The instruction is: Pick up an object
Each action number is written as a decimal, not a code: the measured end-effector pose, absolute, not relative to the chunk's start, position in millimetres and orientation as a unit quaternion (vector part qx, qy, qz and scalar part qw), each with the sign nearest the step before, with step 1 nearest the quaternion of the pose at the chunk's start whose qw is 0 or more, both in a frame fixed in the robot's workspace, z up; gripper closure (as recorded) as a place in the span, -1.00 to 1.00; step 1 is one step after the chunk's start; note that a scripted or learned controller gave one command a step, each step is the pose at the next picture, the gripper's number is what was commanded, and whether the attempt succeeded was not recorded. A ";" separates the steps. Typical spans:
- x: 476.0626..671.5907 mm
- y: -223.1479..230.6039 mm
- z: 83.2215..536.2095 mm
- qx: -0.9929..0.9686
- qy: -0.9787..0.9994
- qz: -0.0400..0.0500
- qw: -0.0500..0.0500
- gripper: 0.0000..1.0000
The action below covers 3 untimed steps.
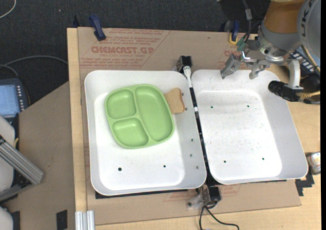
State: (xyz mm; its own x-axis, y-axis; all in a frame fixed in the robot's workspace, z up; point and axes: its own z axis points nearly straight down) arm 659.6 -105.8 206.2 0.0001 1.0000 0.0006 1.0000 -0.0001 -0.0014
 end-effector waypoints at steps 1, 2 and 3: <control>660.4 -105.7 217.6 -0.707 -0.707 -0.001 -0.001 1.00; 667.6 -95.2 446.0 -0.706 -0.708 -0.007 -0.009 1.00; 639.0 -60.2 362.6 -0.706 -0.708 0.002 0.004 1.00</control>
State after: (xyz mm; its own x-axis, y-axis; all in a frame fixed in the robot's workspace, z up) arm 639.0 -60.2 362.6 -0.0031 1.0000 0.0020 1.0000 0.0032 -0.0083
